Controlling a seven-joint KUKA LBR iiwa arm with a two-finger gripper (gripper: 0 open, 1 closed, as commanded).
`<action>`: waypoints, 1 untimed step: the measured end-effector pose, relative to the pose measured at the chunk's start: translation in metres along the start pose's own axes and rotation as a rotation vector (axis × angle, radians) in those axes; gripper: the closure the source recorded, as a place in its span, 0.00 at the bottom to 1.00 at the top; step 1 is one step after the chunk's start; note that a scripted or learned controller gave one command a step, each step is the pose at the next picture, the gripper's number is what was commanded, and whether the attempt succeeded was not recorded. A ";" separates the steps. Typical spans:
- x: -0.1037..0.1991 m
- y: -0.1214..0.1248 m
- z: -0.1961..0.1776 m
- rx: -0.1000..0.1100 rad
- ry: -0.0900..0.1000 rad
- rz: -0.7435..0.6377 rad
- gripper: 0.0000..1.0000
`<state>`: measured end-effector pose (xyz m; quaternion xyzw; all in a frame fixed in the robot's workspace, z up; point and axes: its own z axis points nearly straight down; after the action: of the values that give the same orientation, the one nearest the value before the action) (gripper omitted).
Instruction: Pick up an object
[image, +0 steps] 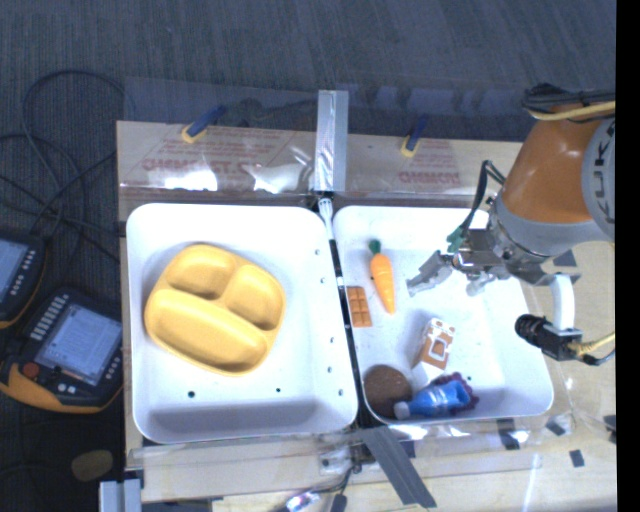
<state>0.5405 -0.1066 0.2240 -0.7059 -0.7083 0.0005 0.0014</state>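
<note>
Orange carrot (382, 283) lengthwise up-down, green top upward

The grey arm reaches in from the right, its orange band (545, 170) upper right of the jaws. The wrist angles down and leftward. The gripper (450, 276) hangs with its two fingers spread apart, one pointing left, the other lower right, nothing between them.

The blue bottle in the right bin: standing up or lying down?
Lying down. The blue bottle rests on its side along the near wall of the right bin, its pale cap end pointing toward the brown ball beside it.
</note>
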 end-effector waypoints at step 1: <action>-0.047 -0.019 0.135 -0.012 -0.003 0.026 0.00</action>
<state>0.5210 -0.1532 0.0890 -0.7151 -0.6990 -0.0026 -0.0037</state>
